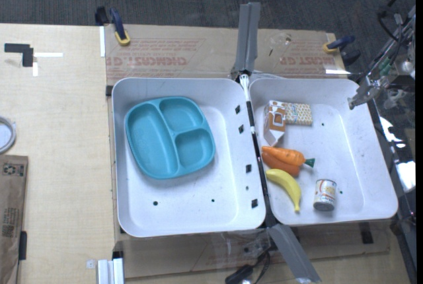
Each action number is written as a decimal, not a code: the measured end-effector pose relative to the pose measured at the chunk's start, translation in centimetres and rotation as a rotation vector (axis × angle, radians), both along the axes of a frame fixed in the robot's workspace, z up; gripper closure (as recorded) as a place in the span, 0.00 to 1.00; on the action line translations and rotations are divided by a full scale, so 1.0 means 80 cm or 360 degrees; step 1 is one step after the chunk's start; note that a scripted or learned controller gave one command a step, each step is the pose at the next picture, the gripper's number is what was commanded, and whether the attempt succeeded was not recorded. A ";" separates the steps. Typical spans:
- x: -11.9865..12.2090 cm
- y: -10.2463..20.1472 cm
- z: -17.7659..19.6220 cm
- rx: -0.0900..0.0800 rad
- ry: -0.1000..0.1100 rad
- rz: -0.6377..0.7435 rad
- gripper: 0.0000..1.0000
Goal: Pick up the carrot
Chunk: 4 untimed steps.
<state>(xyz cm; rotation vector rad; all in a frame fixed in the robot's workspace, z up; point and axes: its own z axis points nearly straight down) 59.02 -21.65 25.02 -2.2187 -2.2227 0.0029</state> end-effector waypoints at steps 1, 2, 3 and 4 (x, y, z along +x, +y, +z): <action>-0.020 0.114 -0.055 0.0002 0.0002 0.0452 0.00; -0.056 0.147 -0.190 0.0002 0.0000 0.0605 0.00; -0.055 0.145 -0.179 0.0001 -0.0002 0.0598 1.00; -0.084 0.271 -0.030 0.0000 -0.0001 0.0462 1.00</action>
